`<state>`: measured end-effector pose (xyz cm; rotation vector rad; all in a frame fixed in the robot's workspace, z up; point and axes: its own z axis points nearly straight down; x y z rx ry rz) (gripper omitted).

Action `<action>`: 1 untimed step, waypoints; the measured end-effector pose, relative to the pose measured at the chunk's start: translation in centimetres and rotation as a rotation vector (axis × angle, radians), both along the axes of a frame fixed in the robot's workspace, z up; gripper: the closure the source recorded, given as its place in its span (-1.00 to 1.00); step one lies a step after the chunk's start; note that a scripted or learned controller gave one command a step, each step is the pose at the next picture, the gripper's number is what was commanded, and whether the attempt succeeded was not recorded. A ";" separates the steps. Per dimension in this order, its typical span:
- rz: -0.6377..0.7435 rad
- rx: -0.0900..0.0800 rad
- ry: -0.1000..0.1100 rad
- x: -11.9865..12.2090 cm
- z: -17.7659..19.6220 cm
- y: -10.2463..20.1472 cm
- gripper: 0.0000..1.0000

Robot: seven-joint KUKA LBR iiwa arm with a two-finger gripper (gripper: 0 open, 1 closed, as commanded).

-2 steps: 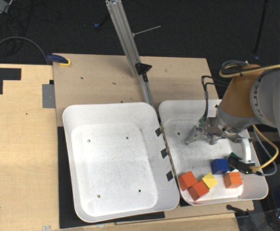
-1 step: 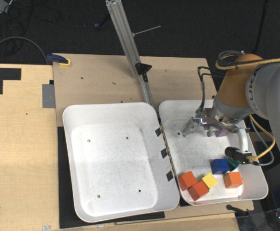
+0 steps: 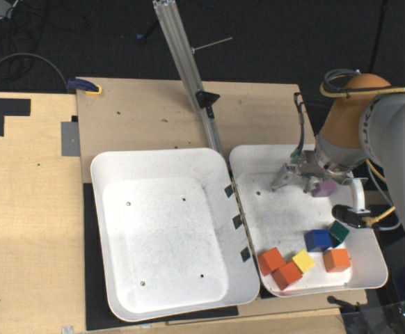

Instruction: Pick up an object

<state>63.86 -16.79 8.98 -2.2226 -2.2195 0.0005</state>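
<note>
My gripper point(image 3: 293, 180) hangs low over the upper part of the right bin point(image 3: 272, 160), with its fingers spread open and nothing between them. A small purple block point(image 3: 323, 188) lies just to the right of the gripper, beside the right finger and partly hidden by the wrist. Lower in the same bin lie a blue block point(image 3: 318, 240), a dark green block point(image 3: 339, 231), an orange block point(image 3: 337, 259), a yellow block point(image 3: 303, 261) and two red-orange blocks point(image 3: 272, 259) point(image 3: 287, 275).
The left bin point(image 3: 119, 165) stands alongside the right one, with black clips point(image 3: 236, 220) along the shared rim. A slanted aluminium bar point(image 3: 186, 61) rises behind the bins. The arm's orange band point(image 3: 345, 120) and cables fill the right side.
</note>
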 end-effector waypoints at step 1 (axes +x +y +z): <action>0.003 0.001 0.003 -0.1 1.0 0.1 1.00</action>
